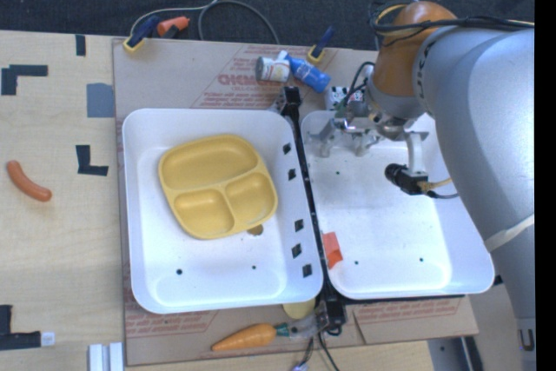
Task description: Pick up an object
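A yellow three-compartment plate (217,185) lies in the left bin (148,274), toward its far side. A small brown piece (254,230) peeks out from under the plate's near edge. My gripper (341,142) hangs over the far left corner of the right bin (391,274), just above its floor. Its two grey fingers (322,140) stand apart, open, with nothing between them. The grey arm with its orange band (408,30) comes in from the right and covers the bin's far right side.
An orange tag (331,249) sits on the wall between the bins. A carrot (246,337) lies in front of the bins. A sausage (29,181) rests on the bench at far left. A white and blue bottle (291,69) and clamps (156,29) lie behind the bins.
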Action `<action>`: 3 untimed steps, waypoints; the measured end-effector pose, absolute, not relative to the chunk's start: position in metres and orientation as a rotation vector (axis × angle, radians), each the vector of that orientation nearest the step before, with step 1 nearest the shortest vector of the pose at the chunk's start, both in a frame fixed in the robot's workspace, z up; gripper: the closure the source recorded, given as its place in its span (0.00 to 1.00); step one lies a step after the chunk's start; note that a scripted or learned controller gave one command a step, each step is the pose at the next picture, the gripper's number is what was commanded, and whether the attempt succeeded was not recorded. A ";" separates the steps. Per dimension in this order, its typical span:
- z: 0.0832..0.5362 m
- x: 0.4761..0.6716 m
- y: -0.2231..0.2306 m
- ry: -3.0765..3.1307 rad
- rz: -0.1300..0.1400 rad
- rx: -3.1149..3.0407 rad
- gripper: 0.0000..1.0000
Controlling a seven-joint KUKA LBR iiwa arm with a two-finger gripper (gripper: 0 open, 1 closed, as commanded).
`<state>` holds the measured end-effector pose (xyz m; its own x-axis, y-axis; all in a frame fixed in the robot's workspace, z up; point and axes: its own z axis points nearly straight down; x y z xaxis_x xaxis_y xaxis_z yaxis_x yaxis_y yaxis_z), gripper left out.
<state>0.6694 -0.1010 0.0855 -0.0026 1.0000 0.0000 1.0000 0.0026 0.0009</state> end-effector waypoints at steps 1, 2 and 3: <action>0.096 0.669 -0.101 2.223 0.000 2.214 1.00; 0.190 0.609 -0.019 2.230 0.010 2.211 1.00; 0.184 0.610 -0.025 2.224 -0.001 2.220 0.00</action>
<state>0.6096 -0.0250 0.1839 -0.0019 1.0000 0.0001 1.0000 0.0019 -0.0009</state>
